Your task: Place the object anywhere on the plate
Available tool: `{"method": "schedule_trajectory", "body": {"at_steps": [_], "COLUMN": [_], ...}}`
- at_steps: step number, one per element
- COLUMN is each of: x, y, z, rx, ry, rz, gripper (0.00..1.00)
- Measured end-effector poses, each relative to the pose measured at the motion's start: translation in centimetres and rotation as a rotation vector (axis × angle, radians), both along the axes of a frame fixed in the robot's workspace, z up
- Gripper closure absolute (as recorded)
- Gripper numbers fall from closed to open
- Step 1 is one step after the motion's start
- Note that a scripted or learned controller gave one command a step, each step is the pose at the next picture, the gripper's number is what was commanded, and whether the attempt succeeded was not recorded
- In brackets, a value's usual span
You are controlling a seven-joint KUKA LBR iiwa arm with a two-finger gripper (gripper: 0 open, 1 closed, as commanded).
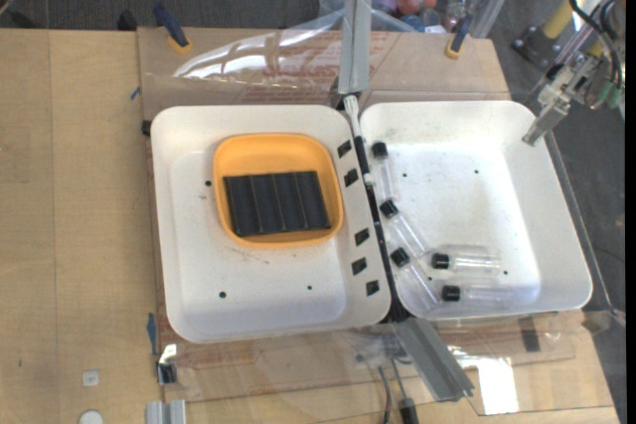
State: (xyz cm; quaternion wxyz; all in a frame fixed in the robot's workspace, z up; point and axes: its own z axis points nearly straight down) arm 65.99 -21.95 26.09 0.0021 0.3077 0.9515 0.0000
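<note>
Sitting done, by the look of it: black ridged object (pixel 275 204) lying flat inside orange plate (pixel 278 154) in left bin (pixel 189 303), toward its far edge. Gripper (pixel 553 104) hanging over right bin's (pixel 556 283) far-right corner, gripping nothing; finger state — can't tell.

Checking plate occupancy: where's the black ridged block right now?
In the camera view the black ridged block lies flat on the orange plate, in the left white bin, just left of the divider between the two bins.
</note>
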Motion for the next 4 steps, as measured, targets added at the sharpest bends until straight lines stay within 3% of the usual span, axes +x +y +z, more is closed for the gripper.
{"method": "schedule_trajectory", "body": {"at_steps": [4], "x": [0.3], "y": [0.0], "z": [-1.1], "rx": [0.000], "ry": [0.000], "rz": [0.502], "gripper": [0.00]}}
